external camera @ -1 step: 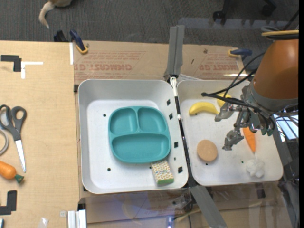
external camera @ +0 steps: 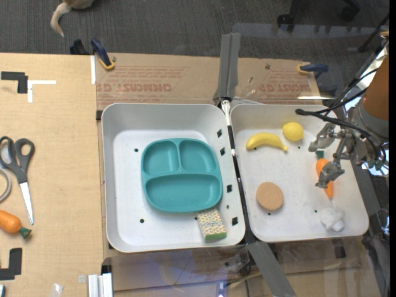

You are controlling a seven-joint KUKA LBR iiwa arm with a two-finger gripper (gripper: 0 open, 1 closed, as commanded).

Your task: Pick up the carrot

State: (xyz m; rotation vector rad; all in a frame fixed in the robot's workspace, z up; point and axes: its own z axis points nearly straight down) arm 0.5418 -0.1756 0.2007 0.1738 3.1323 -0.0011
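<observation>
An orange carrot [external camera: 322, 166] lies near the right side of the right bin [external camera: 297, 228]. My gripper [external camera: 328, 176] reaches in from the right and sits directly over the carrot, covering its middle. Orange shows above and below the grey metal. The carrot looks to be at the bin floor or just above it; I cannot tell which.
The right bin also holds a banana [external camera: 266, 142], a lemon [external camera: 292, 131], a round tan disc [external camera: 270, 197] and a white crumpled lump [external camera: 332, 218]. The left bin [external camera: 117, 228] carries a teal divided plate [external camera: 181, 174] and a patterned sponge [external camera: 212, 224]. Scissors [external camera: 18, 166] and another carrot [external camera: 9, 222] lie on the bench at left.
</observation>
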